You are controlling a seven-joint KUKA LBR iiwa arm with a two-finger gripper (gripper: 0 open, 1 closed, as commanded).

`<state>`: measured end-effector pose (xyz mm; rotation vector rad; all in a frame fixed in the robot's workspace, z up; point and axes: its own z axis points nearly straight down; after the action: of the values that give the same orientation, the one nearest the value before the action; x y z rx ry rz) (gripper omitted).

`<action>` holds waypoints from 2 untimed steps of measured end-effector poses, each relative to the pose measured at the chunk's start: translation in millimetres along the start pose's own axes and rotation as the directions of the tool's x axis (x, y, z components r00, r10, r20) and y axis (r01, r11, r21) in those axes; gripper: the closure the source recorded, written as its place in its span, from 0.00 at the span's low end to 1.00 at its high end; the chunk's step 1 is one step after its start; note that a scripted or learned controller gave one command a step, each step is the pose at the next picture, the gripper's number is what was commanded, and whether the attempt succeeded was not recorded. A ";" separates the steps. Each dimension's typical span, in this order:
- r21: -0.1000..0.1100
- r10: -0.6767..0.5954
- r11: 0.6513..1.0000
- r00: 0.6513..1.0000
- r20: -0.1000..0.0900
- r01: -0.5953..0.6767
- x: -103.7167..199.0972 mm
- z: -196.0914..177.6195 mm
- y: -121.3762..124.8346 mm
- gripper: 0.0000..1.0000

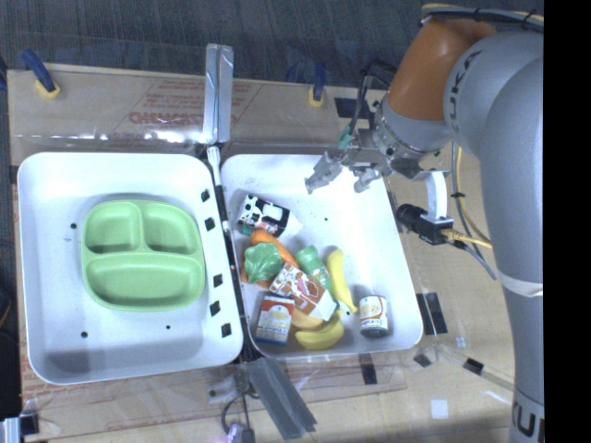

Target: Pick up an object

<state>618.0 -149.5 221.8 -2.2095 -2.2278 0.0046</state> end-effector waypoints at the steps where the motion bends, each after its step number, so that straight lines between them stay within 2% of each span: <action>1: 0.000 0.000 1.000 1.000 0.000 0.000 0.0 0.0 0.0 0.00; 2: 0.000 0.036 0.999 0.999 0.000 -0.036 12.5 120.7 -46.6 0.00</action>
<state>570.7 -137.3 101.4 -2.2500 -2.1874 0.0053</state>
